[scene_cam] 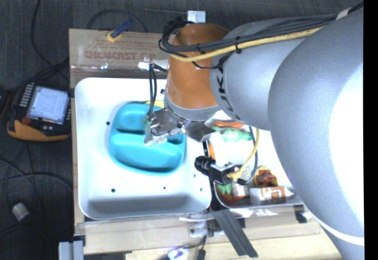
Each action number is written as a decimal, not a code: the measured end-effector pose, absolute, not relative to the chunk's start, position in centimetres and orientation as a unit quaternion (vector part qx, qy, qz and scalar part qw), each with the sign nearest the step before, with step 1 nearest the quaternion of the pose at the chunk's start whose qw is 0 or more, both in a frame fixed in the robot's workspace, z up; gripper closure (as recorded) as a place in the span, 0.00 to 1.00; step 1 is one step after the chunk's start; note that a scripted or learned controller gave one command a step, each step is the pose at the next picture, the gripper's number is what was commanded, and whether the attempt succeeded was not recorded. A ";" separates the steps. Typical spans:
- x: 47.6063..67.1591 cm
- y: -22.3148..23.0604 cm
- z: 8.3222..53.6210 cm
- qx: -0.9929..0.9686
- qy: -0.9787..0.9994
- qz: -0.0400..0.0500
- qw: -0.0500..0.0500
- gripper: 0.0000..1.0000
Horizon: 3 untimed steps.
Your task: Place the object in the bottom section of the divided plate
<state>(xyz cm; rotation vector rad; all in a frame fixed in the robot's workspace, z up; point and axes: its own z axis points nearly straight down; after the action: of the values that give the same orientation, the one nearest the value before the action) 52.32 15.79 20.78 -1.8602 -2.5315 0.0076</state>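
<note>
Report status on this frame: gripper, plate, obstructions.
Gripper low over blue divided plate in left bin. Held object unconfirmed. Arm hides plate's right rim.

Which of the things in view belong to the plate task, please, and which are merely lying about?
For the job:
- blue divided plate in the left bin
- hand above the plate

Lying about:
- clutter in the right bin, including a bottle
- handheld pendant on the floor

Grey arm (295,99), orange band (192,70), black cables (236,37)
</note>
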 end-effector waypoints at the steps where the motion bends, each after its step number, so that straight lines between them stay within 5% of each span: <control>1: 56.2 13.0 28.6 -0.633 -0.774 0.002 -0.001 1.00; 2: 50.8 12.8 25.8 -0.599 -0.800 0.003 0.000 1.00; 3: 57.5 17.0 32.1 -0.645 -0.764 0.002 -0.001 1.00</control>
<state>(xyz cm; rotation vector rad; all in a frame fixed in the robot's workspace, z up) 57.46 16.99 32.08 -2.0280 -2.4024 0.0061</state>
